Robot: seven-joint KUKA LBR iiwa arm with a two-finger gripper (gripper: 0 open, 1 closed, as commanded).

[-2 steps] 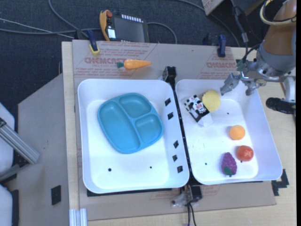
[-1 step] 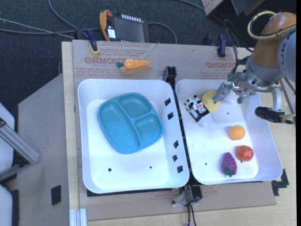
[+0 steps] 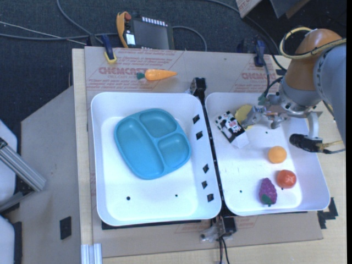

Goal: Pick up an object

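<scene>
The right bin (image 3: 308, 202) holds a black-and-white toy cow (image 3: 231, 126), a yellow piece (image 3: 243, 114) partly behind it, an orange ball (image 3: 277, 154), a red tomato (image 3: 285, 179) and a purple bunch of grapes (image 3: 267, 191). My gripper (image 3: 265, 116) hangs low over the bin's far part, just right of the yellow piece and the cow. The wrist above it hides its tips. I cannot tell whether it touches the yellow piece.
A blue divided plate (image 3: 152, 142) lies in the left bin (image 3: 110, 202). An orange toy carrot (image 3: 157, 75) rests on the bench behind the bins. A black divider with clips (image 3: 204, 147) runs between the bins. Cables trail near the arm at right.
</scene>
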